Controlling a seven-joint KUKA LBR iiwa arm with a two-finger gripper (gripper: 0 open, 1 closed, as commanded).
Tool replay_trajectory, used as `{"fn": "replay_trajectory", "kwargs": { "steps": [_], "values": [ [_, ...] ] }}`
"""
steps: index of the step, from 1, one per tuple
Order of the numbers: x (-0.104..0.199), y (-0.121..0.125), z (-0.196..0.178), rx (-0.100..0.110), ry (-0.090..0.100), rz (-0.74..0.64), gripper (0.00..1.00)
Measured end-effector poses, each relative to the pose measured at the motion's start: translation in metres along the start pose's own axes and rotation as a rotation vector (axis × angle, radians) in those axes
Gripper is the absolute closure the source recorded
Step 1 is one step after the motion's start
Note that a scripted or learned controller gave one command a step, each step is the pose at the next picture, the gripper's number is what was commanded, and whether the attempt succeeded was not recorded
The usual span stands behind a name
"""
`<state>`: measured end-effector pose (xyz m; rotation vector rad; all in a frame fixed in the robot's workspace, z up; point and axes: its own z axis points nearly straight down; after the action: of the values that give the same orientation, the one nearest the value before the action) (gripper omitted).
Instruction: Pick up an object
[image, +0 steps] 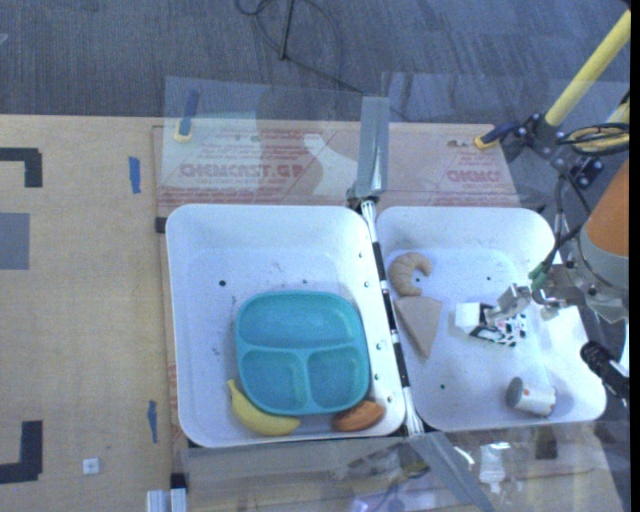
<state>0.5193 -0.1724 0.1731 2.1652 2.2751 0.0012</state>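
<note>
Low in the right-hand shallow white bin (480, 222) I have the two-finger gripper (497, 327), its fingers spread open around nothing I can make out as held. Touching it, on the side away from the arm, sits a small white block (467, 316); that is my nearest target. Further off the same way lies a tan wedge-shaped piece (420, 322), and beyond that a brown croissant-shaped toy (409, 272). Toward me from the gripper, near the bin's front rim, a small white cup on its side (530, 396). To do this well, I judge I should centre the open fingers squarely over the block, descend straight, and close only once both fingers flank it; a glancing touch could nudge it away.
</note>
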Motion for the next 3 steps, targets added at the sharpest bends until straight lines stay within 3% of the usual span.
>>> {"fn": "replay_trajectory", "kwargs": {
  "steps": [1, 2, 3],
  "values": [
    [-0.008, 0.016, 0.069, -0.019, 0.0, -0.004, 0.0],
    [-0.003, 0.026, 0.074, -0.031, -0.01, -0.014, 0.0],
    [-0.006, 0.029, 0.061, -0.041, -0.013, -0.009, 1.0]
  ]
}}
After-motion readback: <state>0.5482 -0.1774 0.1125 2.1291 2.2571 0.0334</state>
